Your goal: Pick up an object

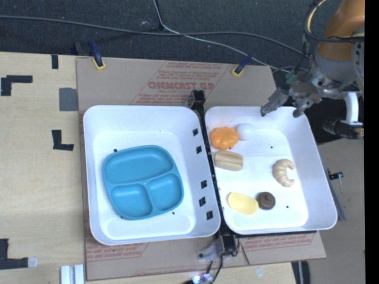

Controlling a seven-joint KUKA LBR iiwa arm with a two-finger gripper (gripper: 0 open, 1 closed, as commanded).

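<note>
Camera view shows the gripper (283, 107) spread apart and grasping nothing, above the right bin's (314, 158) far rim. Inside that bin lie an orange piece (224, 138), tan roll (228, 160), croissant (284, 172), yellow piece (242, 203) and brown doughnut (266, 200). A blue tray (143, 181) fills the left bin (95, 129).

Right bin (308, 158) holds an orange fruit (224, 138), tan roll (228, 161), croissant (284, 172), yellow piece (243, 203), brown round (266, 200).

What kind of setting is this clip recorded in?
Probably a robotics lab bench for grasping trials: a robot gripper above two white bins, toy food like the croissant, and cardboard clamped to the bench.
</note>
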